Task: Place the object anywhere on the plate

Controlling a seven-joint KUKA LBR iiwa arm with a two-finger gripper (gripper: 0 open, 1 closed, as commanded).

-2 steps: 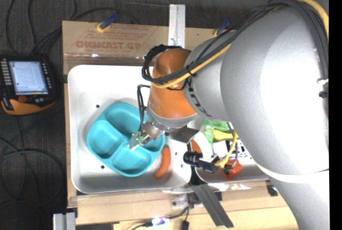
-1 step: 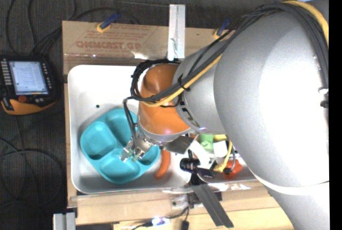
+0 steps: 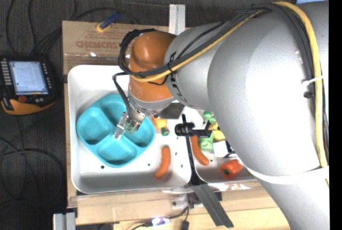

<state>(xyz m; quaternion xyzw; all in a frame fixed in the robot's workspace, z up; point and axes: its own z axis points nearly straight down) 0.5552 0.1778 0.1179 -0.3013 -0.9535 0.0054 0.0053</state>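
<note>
A teal plate [image 3: 99,127] with three compartments lies in the left white bin [image 3: 80,79]. My gripper [image 3: 127,127] hangs over the plate's centre-right part, where the dividers meet, below the orange wrist band [image 3: 149,58]. Something small and greenish-grey shows at its tip, too blurred to name. An orange sausage-shaped toy [image 3: 163,162] lies on the bin floor just right of the plate, near the front. A small orange and yellow piece [image 3: 161,125] sits beside the plate's right rim.
The right bin [image 3: 214,175] holds several toy foods: an orange piece [image 3: 200,155], a green one [image 3: 206,142], a yellow one [image 3: 212,125] and a red one [image 3: 231,169]. The big grey arm [image 3: 256,90] covers most of that bin. A teach pendant [image 3: 25,82] lies at far left.
</note>
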